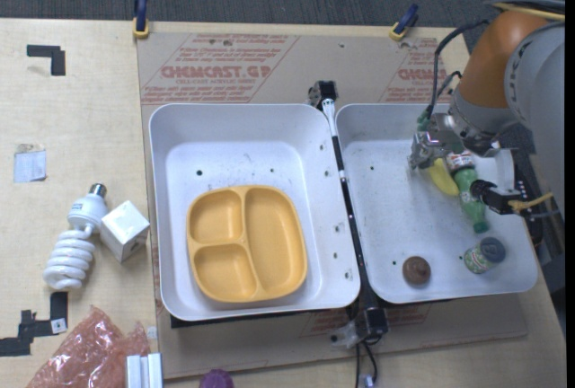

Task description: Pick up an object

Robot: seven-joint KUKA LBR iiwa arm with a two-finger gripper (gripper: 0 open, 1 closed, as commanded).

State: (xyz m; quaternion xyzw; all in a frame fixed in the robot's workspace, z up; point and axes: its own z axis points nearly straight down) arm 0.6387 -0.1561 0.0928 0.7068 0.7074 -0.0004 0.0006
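Gripper point(424, 151) sits low in the right bin point(386, 198), up near that bin's far wall, and honestly it can't be told from this slanted overhead view whether it's open or closed, or whether it has anything at all. Its metal end is right against a yellow banana-looking toy point(442, 178), which lies just on the near side of it. A green bottle with a red cap point(469, 190) lies touching that yellow piece, stretched out toward the bin's near-right corner. So the arm point(503, 63) seems to be going for that little cluster, probably because it's the densest pile of stuff in the bin and a blind grab has the best odds there.

Further toward the near edge of the right bin there's a small round tin or can on its side point(486, 255), and left of that, well apart, a brown round thing point(416, 268), maybe a nut or a ball, too small to say.

Next to the right bin, the left bin point(171, 198) holds a yellow divided plate point(247, 244) lying flat. Beyond that, out on the bench, a spiral light bulb point(74, 238) lies next to a small white cube point(125, 230).

Judging by the layout, the banana and bottle being jammed together could make a clean pinch tricky.
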